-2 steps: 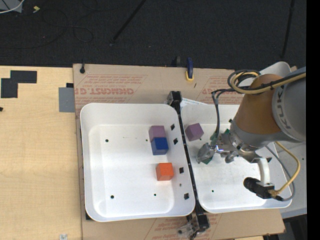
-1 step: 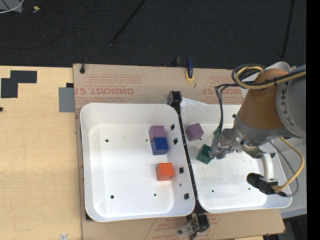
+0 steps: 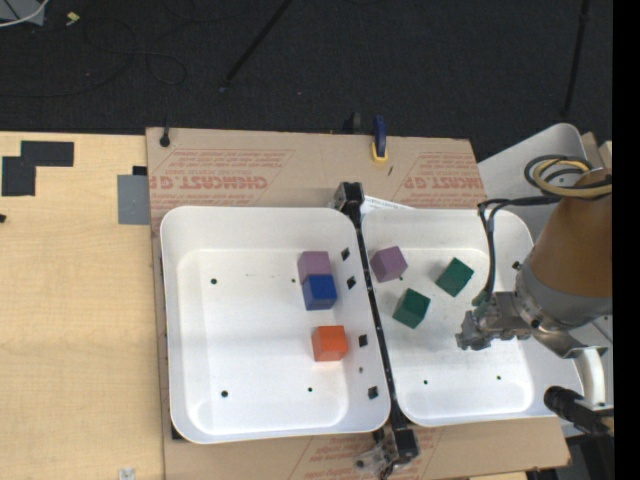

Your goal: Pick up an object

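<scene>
You are seeing jaws (image 3: 478, 330) hanging low over right bin (image 3: 470, 408); cannot tell whether open or closed. Nothing showing between them. Green cube (image 3: 411, 308) lying just left of jaws, second green cube (image 3: 454, 276) just above-left, purple cube (image 3: 388, 263) further left. Left bin (image 3: 200, 368) holding purple block (image 3: 314, 265), blue cube (image 3: 320, 292), orange cube (image 3: 329, 343), well left of jaws.

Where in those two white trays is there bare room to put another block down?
Left bin: bare left of the purple, blue and orange blocks. Right bin: bare along its near edge. It is crowded around the two green blocks and gripper.
</scene>
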